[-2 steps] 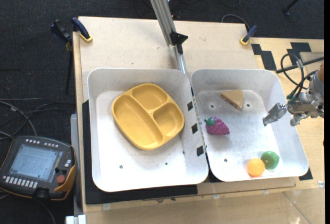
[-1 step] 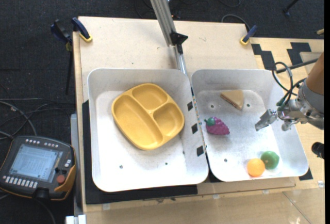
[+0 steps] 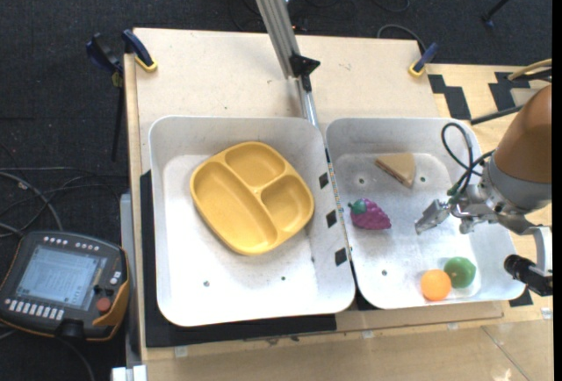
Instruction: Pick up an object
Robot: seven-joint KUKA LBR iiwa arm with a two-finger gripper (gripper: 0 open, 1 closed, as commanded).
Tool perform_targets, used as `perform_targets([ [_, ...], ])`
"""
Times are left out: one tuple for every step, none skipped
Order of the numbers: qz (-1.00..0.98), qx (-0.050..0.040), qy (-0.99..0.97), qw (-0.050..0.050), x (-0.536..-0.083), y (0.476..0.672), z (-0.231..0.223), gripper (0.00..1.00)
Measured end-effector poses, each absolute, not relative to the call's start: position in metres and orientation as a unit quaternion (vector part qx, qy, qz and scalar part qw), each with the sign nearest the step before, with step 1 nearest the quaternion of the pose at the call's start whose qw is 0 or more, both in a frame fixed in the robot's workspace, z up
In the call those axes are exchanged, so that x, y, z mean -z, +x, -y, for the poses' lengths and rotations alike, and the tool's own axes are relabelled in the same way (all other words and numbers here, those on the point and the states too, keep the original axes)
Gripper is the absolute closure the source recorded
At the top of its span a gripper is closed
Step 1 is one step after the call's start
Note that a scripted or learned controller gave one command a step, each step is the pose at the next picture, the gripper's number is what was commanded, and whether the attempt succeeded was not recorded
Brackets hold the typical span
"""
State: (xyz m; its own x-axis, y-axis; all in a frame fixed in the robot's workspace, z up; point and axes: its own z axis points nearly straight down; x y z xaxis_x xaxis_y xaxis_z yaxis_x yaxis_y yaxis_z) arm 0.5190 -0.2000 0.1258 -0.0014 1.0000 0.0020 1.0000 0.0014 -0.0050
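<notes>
In the right bin [image 3: 399,138] lie a tan wedge of bread [image 3: 398,167] at the back, a purple bunch of grapes [image 3: 370,214] near the left wall, and an orange [image 3: 435,284] beside a green fruit [image 3: 459,271] at the front right. My gripper [image 3: 437,214] hangs over the bin's right half, to the right of the grapes and above the orange, with nothing seen between its fingers. The arm comes in from the right edge.
The left bin [image 3: 176,283] holds a yellow divided plate [image 3: 252,196]. A slanted metal pole [image 3: 274,10] crosses the back of the bench. A black cable [image 3: 454,145] loops near the wrist. A teach pendant [image 3: 57,283] lies at the lower left.
</notes>
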Motion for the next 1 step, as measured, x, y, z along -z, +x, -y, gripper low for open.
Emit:
perform_targets([
  [0.707,0.0,-0.707,0.0,-0.139,0.5204,0.2009,1.0],
])
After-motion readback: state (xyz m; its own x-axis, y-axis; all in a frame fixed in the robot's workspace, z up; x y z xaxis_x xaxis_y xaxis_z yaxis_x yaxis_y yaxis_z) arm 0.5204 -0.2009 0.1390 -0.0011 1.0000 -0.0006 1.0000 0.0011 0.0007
